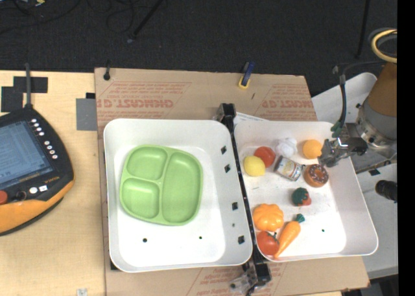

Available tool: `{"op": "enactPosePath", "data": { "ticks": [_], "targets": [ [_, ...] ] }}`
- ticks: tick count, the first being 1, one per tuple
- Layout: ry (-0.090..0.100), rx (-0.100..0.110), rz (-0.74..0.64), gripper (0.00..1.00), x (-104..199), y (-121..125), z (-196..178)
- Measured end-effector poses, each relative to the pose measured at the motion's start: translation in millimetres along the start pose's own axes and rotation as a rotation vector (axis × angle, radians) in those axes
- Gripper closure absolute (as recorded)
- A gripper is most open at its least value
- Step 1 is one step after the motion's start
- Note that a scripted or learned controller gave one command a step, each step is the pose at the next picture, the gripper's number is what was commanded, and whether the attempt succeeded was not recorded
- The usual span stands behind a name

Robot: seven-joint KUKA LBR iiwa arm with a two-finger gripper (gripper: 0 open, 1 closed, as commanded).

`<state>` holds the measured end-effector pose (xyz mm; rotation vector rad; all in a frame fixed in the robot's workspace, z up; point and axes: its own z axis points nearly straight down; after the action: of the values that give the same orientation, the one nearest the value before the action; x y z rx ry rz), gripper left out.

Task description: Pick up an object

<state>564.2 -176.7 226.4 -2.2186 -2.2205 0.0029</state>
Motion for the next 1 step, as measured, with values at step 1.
{"op": "enactPosePath", "data": {
  "ticks": [1],
  "targets": [
    [0.003, 0.005, -0.004, 1.00, 48.9, 1.9, -2.0]
  ]
}}
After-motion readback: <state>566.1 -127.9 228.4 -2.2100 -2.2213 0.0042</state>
